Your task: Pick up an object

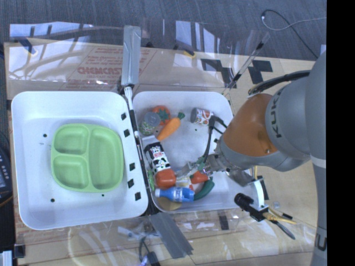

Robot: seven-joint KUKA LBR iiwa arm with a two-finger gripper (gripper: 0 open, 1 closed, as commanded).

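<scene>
So the arm is leaning in over the right bin (pixel 222 101), and the end effector (pixel 198 169) is down low in the clutter near the front edge of that bin. Honestly I can't tell how it's set or whether it has anything; it's a blurry tangle right there.

What's up for grabs: the pile at the bottom of the right bin, where there's a red piece (pixel 165 178), a blue bottle (pixel 176 194) lying on its side, a dark green curved thing (pixel 205 189), and a black-and-white carton (pixel 157 155) lying along the divider. Further back and more in the open sit a carrot (pixel 170 127), a round tomato-ish thing (pixel 160 112) and a small can (pixel 201 116) on its side.

My take on doing this well: the tool is parked right where everything's touching everything (worst spot for a clean pinch). I'd commit to a single item, probably whatever's directly under it near the red and green bits, and come straight down so neighbours don't get wedged in too. Lift slow and vertical, because a half-caught item in a heap will likely slip. The carrot looks like the easier bet if this misses.

The left bin (pixel 28 110) just has the green divided plate (pixel 87 157), not relevant here.
</scene>
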